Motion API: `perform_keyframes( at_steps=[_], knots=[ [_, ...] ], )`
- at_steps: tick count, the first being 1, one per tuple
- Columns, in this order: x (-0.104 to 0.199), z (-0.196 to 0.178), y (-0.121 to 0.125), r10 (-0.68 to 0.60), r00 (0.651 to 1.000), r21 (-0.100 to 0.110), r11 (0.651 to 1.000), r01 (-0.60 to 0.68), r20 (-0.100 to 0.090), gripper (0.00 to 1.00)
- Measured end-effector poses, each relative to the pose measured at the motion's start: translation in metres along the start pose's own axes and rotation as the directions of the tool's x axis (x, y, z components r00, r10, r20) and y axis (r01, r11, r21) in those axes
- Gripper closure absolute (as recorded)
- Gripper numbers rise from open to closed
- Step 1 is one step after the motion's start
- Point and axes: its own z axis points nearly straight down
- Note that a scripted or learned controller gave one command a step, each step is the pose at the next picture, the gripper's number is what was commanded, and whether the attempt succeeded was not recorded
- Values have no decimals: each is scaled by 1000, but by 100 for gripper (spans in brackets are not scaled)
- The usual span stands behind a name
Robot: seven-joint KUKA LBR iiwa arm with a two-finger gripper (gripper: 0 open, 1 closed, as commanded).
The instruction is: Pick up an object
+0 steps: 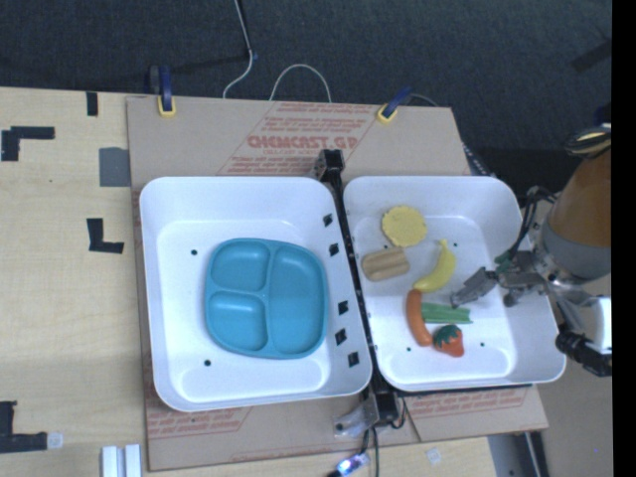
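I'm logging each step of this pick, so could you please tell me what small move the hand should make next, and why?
Probably a short move left and down toward the banana. The hand sits in the right bin just right of the banana and above the green piece, with nothing visibly between its fingers. The banana looks nearest and lies apart from the carrot.

Both white bins [159, 266] look like smooth, slightly glossy plastic; the blue divided plate [266, 298] matt plastic; the surface [60, 296] pale wood.

Wooden bench [60, 296] bears cardboard sheet [298, 142] under bins [159, 207].
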Motion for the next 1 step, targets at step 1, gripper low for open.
perform_keyframes(
  at_steps=[1],
  knots=[
    [-3, 57, -10, 1, 1000, -2, 1000, -1, 0, 0]
  ],
)
